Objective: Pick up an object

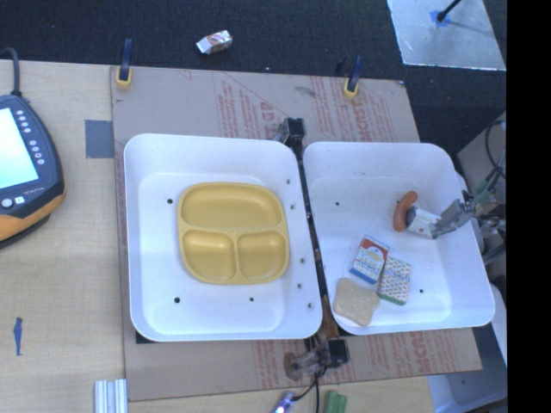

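While the gripper sits low in the right bin just beside the orange sausage, its grip state unclear, the approach looks underway; next comes closing squarely on it.

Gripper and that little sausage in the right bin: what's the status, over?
Gripper low in right bin, fingertips beside sausage, grasp unconfirmed. Two small packets and a cracker lie apart, nearer the front. Nothing blocking.
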Controlling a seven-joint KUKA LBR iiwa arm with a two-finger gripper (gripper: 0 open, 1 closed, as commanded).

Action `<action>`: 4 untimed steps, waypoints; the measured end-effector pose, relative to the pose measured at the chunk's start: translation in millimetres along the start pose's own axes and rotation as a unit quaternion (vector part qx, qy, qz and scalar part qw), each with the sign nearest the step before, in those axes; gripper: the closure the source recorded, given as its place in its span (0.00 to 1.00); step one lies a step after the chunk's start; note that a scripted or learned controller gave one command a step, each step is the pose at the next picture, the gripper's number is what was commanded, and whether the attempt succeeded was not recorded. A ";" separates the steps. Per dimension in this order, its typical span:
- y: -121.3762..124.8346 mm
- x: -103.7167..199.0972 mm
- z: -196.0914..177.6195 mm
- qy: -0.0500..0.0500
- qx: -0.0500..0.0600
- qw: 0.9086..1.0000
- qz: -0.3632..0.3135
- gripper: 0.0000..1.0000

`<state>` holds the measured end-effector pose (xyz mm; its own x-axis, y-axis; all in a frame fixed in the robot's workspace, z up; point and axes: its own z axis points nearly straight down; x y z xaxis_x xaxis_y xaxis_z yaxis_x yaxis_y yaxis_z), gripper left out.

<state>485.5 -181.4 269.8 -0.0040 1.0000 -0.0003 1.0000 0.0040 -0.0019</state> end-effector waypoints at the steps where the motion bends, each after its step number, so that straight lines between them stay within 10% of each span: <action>1: 60.4 -20.8 178.5 -0.001 0.000 1.000 -0.001 0.00; 4: 170.3 81.5 177.0 -0.002 0.003 1.000 0.001 0.00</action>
<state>655.2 -99.4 92.5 -0.0025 1.0000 -0.0035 1.0000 0.0025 -0.0079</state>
